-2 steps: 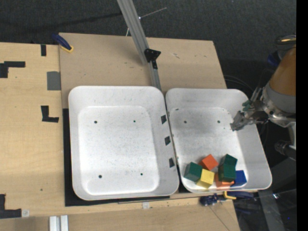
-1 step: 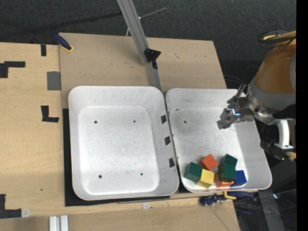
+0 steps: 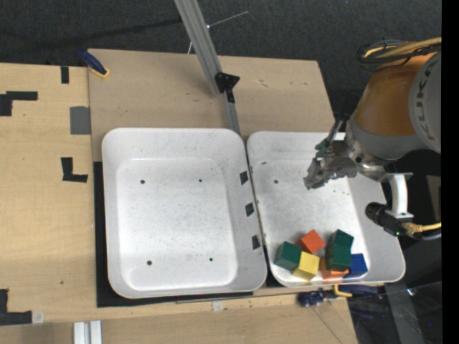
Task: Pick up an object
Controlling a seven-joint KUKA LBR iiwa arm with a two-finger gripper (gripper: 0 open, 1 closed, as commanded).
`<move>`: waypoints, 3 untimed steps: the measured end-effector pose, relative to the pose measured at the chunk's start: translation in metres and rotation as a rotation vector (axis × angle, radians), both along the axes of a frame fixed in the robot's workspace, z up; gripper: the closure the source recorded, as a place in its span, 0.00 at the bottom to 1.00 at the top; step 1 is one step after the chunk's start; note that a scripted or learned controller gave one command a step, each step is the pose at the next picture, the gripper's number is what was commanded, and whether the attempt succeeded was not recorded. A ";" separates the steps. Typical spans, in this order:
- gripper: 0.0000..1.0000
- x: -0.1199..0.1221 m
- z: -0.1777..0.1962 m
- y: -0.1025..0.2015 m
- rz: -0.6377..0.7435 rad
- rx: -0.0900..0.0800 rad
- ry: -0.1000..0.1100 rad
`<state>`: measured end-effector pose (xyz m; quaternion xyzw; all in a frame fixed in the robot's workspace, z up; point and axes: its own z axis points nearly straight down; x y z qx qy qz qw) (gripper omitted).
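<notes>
the hand point(image 3: 316, 178) hangs over the upper middle of the right bin point(image 3: 287, 192), reaching in from the right under the grey and orange arm point(image 3: 391, 110). its dark fingers point down and left toward the bin floor, bunched close in this slanted view, and i cannot tell how far apart they stand. nothing shows between them, and no block lies under or beside the tips; whether they touch the bin floor cannot be made out

the blocks sit well apart from the hand, heaped in the near right corner of the same bin. a green block point(image 3: 288, 254) lies furthest left, with a yellow block point(image 3: 308, 264) touching it on the near side and an orange block point(image 3: 313, 241) just behind. a darker green block point(image 3: 341, 246) stands to the right of the orange one, and a blue block point(image 3: 357, 264) lies at the right end by the rim. a further orange piece peeks out low between the yellow and blue ones

the left bin point(image 3: 176, 210) sits edge to edge with the right one on the counter point(image 3: 150, 92)

on the grey shell of the arm at the far right edge, part of some dark lettering shows, cut off and too partial to read for sure
</notes>
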<state>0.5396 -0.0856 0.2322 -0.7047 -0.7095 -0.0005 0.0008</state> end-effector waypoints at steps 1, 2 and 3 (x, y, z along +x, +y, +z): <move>1.00 0.011 -0.001 0.054 0.001 0.000 0.001; 1.00 0.011 -0.005 0.119 0.002 0.000 0.001; 1.00 0.011 -0.008 0.163 0.000 -0.001 0.002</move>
